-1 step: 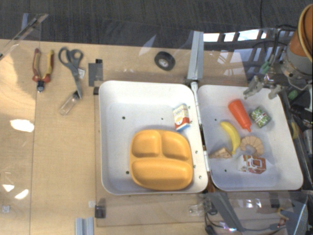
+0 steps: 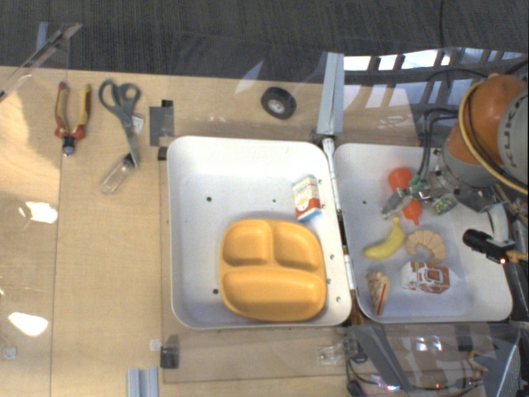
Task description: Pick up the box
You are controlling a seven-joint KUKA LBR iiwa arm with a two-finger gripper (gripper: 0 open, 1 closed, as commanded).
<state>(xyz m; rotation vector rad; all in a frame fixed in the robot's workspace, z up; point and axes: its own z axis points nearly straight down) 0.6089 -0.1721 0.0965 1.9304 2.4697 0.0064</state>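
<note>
The box (image 2: 307,197), a small white carton with red and blue print, lies tilted in the left bin (image 2: 190,222), near its wall at about two o'clock, just beyond the upper right corner of the yellow divided tray (image 2: 273,269). A second small carton (image 2: 427,278) with red print sits in the right bin (image 2: 496,304) at about five o'clock, beside a croissant (image 2: 425,241), a banana (image 2: 387,243) and a cone-like pastry (image 2: 378,291). The gripper (image 2: 407,198) hovers low over the right bin at about eleven o'clock, close to a red-orange item (image 2: 402,179); I cannot tell how it is set, and nothing is seen held. This looks like the approach step, no grasp made. Next the arm needs to settle over one carton and descend squarely.
</note>
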